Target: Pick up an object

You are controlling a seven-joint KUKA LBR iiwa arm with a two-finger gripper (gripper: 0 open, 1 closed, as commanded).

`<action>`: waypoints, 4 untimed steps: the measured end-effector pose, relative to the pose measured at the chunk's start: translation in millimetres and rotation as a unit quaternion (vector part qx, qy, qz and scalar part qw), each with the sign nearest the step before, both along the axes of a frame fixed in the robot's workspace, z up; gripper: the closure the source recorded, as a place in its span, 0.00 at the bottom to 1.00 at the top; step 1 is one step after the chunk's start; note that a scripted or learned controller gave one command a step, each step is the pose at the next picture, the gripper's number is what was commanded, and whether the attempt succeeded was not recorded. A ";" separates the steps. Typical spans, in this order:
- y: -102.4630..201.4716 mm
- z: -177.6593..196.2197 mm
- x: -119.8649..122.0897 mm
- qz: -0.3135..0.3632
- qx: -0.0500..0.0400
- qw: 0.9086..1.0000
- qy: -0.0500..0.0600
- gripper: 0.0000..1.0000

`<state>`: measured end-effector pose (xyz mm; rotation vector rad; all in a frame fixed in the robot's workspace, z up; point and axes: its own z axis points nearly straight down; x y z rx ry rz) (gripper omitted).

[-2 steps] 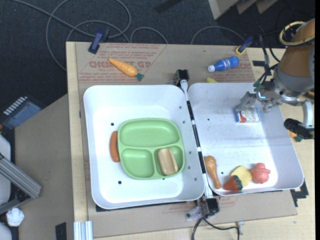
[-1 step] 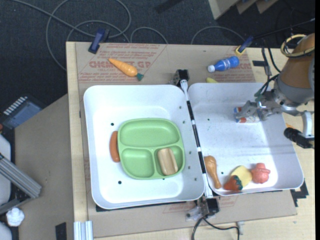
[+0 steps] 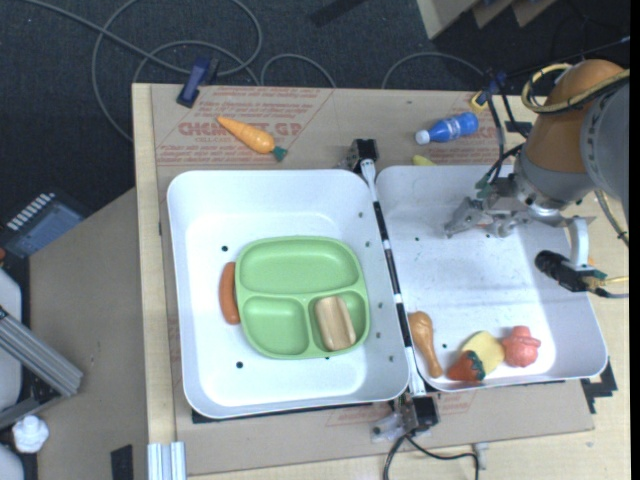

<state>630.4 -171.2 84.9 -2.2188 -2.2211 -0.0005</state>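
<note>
Two shallow white bins sit side by side on a brown bench (image 3: pixel 300 118): the left bin (image 3: pixel 200 208) and the right bin (image 3: pixel 460 288). Both are smooth, glossy plastic with rounded corners. The arm (image 3: pixel 570 128), grey metal with an orange band, is seen over the right bin's far right corner, with the gripper (image 3: pixel 472 218) low above bare bin floor. Whether its fingers are spread or closed cannot be told, and nothing is seen between them.

A green tray (image 3: pixel 300 268) with three compartments lies in the left bin; a tan bread roll (image 3: pixel 335 323) fills its near right compartment, and a red sausage (image 3: pixel 230 293) lies just beside the tray's left edge. Candidates for picking in the right bin are gathered along its near edge, well apart from the gripper: a tan drumstick (image 3: pixel 423 340) by the left wall, then a yellow piece (image 3: pixel 484 348), a small red-and-green piece (image 3: pixel 466 367) touching it, and a knobbly pink piece (image 3: pixel 520 346).

A closure on empty floor is judged the main risk, the gripper being far from any object. Smooth, rounded toys could also slip, and the touching pair could be nudged apart. Outside the bins lie a carrot (image 3: pixel 250 135) and a blue bottle (image 3: pixel 450 128).
</note>
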 end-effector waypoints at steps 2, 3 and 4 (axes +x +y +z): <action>43.1 133.4 6.7 0.000 -0.001 1.000 -0.003 0.00; 17.4 3.3 3.8 -0.001 0.000 1.000 0.002 0.00; 17.5 15.6 5.9 -0.001 -0.001 1.000 -0.002 1.00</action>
